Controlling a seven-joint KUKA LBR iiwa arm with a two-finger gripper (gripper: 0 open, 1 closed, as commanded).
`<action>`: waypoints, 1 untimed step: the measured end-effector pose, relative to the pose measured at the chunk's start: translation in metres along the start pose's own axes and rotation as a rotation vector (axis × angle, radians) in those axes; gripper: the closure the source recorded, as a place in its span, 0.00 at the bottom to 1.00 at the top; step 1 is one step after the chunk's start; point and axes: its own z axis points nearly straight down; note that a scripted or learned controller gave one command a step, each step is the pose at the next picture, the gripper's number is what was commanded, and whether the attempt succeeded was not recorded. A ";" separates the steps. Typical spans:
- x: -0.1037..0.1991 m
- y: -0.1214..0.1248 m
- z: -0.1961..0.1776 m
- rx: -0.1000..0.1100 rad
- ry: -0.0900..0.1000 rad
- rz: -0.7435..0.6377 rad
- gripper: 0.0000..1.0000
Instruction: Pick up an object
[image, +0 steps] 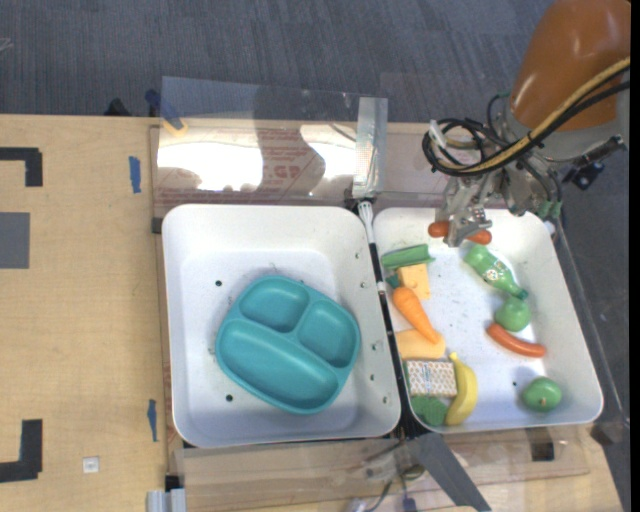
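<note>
From my station the scene reads bright and evenly lit, with light falling from above. The strongest glare sits on the clear plastic sheet (255, 160) behind the bins, where a white patch washes out the printing. Both white bins (190, 240) come close to overexposed, their walls nearly featureless. I see soft shadows, a faint one around the teal tray (288, 343). The orange band (570, 55) of the arm looks blurred at the top right corner. The tabletop (75, 300) is flat-toned and slightly soft, with mild grain overall.
</note>
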 end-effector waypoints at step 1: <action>-0.029 -0.004 -0.058 -0.001 0.009 0.046 1.00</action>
